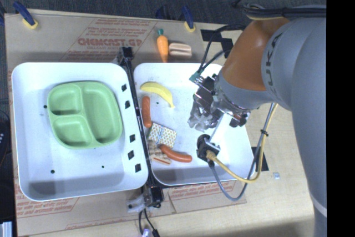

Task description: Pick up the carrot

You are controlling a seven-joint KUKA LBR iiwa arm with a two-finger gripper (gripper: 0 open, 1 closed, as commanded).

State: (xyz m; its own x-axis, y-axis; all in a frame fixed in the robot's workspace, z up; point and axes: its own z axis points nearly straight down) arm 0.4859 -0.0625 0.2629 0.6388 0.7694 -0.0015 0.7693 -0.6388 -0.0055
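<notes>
The carrot [162,47], orange with a green top, lies on the cardboard just behind the right bin's [236,147] far rim, outside both bins. My gripper [198,120] hangs over the middle of the right bin, well in front of the carrot and to its right. Nothing shows in the gripper, and the wrist above it hides part of the bin floor.
A layered bun-like toy [180,50] sits right beside the carrot. In the right bin lie a banana [158,92], a red sausage [146,111], a patterned packet [162,134] and a hot dog [177,155]. A green divided plate [84,114] fills the left bin [28,136].
</notes>
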